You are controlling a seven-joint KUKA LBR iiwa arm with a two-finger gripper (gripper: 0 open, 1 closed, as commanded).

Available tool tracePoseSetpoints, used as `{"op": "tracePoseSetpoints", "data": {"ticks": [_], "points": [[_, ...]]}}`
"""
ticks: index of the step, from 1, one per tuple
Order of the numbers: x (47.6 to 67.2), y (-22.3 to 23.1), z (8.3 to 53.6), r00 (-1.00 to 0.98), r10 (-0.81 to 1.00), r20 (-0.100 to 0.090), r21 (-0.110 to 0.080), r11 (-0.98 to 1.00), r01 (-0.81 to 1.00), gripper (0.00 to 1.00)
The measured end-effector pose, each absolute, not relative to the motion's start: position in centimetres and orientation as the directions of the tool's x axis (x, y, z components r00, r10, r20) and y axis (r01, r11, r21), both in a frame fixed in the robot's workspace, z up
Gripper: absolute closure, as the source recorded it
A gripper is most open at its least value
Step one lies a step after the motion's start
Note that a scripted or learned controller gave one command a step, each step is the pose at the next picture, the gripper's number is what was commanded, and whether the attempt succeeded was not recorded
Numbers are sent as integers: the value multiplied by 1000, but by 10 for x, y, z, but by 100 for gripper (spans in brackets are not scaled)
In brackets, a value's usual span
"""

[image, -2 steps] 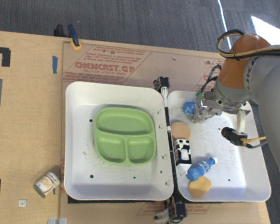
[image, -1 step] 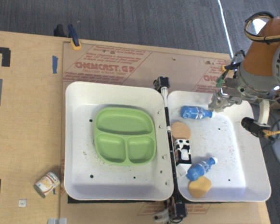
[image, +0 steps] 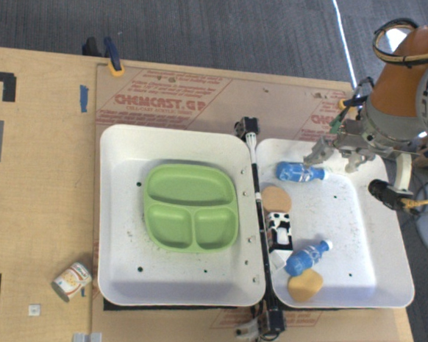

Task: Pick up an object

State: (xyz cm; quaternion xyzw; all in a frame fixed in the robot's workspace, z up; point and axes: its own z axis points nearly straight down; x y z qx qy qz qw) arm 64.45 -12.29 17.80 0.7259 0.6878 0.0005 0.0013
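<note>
Item one, farthest from the tool: the counter (image: 34, 211), a tan board surface with black angular marks near its left edge, a grey square patch and a short strip of blue tape. A small crumpled packet (image: 71, 280) lies on it, well apart from the tool, just off the left bin's near corner.

Item two: a cardboard sheet (image: 204, 103) printed in red lettering, lying under both bins. A clamp (image: 114, 57) with blue and orange grips sits at its far left corner. Beyond the counter I see dark grey carpet (image: 211, 19) crossed by a thin white line.

Item three: the left bin (image: 120, 196), white, holding a green divided plate (image: 192, 205) with three compartments, well to the left of the tool.

Item four: the right bin (image: 364, 237), white, directly under the tool. In it I count a blue bottle (image: 300, 172) lying on its side just beside the tool's tips, on their left and possibly touching; a round tan disc (image: 276, 200) nearer me; a black-and-white block (image: 279, 229) against the dividing wall; a second blue bottle (image: 306, 257); and a yellow lump (image: 305, 285) touching it at the near end.

Item five: the tool (image: 332, 155), hanging over the far part of the right bin below the orange band. I cannot tell how far it stands open, and I see nothing lifted in it.
</note>
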Motion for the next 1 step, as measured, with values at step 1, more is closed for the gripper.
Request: {"op": "tracePoseSetpoints", "data": {"ticks": [1], "points": [[662,-105,107,164,986,-1,3,-164,986,0]]}}
